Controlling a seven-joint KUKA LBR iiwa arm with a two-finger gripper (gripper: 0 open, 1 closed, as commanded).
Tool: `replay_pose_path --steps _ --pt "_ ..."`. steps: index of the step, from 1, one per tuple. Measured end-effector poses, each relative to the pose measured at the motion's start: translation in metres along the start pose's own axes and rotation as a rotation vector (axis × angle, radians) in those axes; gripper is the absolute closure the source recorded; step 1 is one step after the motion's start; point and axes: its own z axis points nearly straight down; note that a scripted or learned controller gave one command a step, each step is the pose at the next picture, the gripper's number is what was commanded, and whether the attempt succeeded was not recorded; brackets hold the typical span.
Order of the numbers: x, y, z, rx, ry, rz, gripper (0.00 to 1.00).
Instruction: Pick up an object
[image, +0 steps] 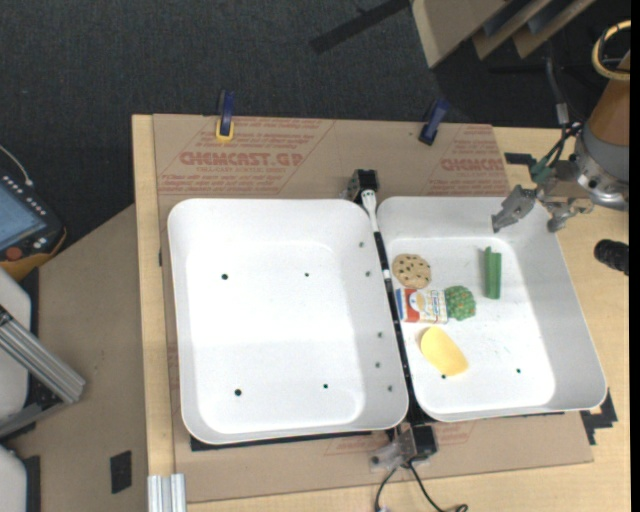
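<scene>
- Right, my gripper (530, 208) hangs over the far right corner of the right bin (560, 310), jaws spread with nothing between them.
- Nearest candidate is the green stick (492, 272), lying just below the fingers and apart from the rest, so I judge it the easiest grab.
- Further left sit the cookie (411, 268), the red-and-white packet (421, 305) touching the green knobbly ball (459, 302), and the yellow piece (443, 352) close below; that crowding could foul a pinch.
- Left bin (270, 320) sits alongside, a black rail (385, 290) between the two.
</scene>
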Motion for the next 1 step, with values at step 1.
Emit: replay_pose_path --steps 1 --pt "0.0165 -0.0125 0.1244 0.010 0.004 -0.001 0.00"
